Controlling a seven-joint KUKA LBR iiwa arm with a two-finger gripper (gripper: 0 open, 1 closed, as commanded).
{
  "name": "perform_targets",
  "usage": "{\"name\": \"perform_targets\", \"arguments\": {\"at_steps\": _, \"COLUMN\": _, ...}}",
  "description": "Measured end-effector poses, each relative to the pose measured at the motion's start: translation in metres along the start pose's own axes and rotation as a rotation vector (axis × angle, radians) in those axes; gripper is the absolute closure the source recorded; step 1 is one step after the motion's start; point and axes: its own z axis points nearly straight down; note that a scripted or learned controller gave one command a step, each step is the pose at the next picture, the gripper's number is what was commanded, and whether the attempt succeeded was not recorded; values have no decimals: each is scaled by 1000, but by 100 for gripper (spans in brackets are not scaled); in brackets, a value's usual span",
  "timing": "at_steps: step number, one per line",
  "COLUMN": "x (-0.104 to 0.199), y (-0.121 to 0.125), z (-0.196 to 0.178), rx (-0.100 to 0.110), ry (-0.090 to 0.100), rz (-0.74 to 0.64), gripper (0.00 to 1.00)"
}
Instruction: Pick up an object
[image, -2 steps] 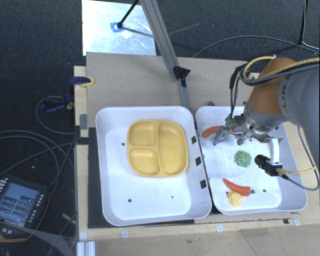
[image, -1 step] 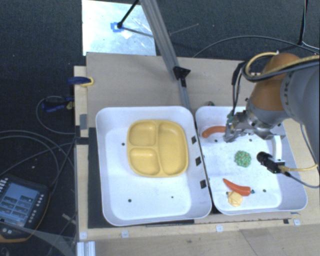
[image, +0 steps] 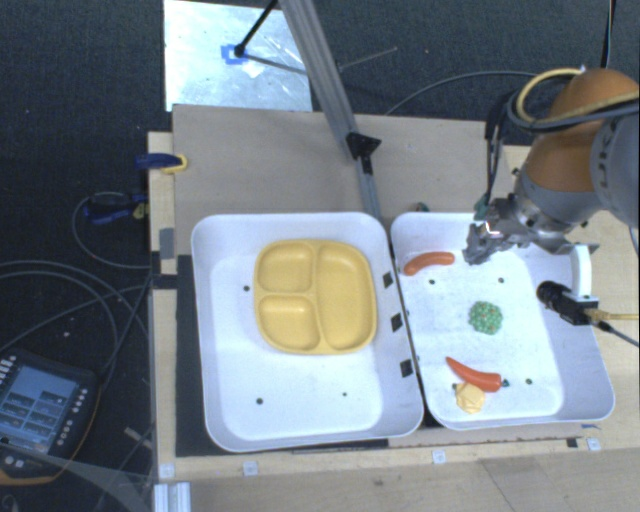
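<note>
Hovering at the right bin's (image: 590, 385) one o'clock corner, the hand (image: 483, 243) sits just beside the sausage (image: 428, 263); grip state cannot be told

You see yellow divided plate (image: 315, 297) in left bin (image: 222, 400); blue clamp (image: 160, 161) at bench edge; pendant (image: 40, 405) on floor.

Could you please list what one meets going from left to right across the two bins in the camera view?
Left bin → yellow divided plate → right bin → orange sausage → red chili pepper → green broccoli piece.
</note>
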Motion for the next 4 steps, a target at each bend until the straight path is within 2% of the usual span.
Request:
{"name": "perform_targets", "arguments": {"at_steps": 1, "x": 1, "y": 2, "z": -65, "rx": -1, "ry": 0, "rz": -1, "gripper": 100}}
{"name": "perform_targets", "arguments": {"at_steps": 2, "x": 1, "y": 3, "z": -87, "rx": 4, "ry": 1, "rz": -2, "gripper": 100}}
{"name": "perform_targets", "arguments": {"at_steps": 3, "x": 59, "y": 24, "z": -77, "rx": 4, "ry": 2, "rz": -7, "gripper": 100}}
{"name": "perform_targets", "arguments": {"at_steps": 4, "x": 115, "y": 30, "z": -64, "rx": 7, "ry": 2, "rz": -6, "gripper": 100}}
